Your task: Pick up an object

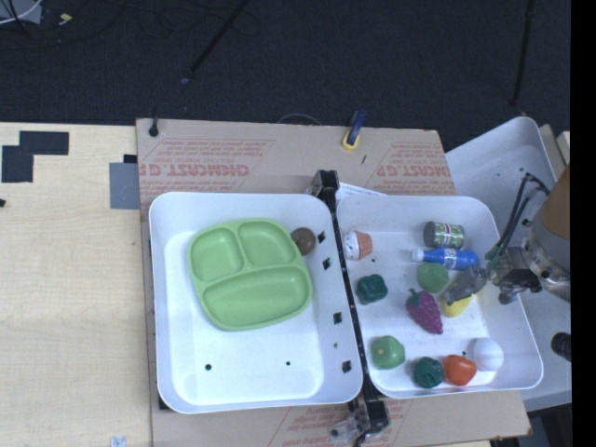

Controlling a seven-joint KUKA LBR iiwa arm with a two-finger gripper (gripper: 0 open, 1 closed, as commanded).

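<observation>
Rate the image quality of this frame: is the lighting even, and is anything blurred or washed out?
Camera view: lighting is soft and fairly even, with faint shadows beside the green divided plate. The white bin walls look bright but keep their edges. The whole frame is low in sharpness; small items such as the purple grapes read as coarse blobs. The gripper is murky, its fingers unresolved.

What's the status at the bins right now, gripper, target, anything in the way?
Gripper low in the right bin, over the yellow toy; nothing seen gripped. Green ball, grapes and blue marker crowd it.
</observation>
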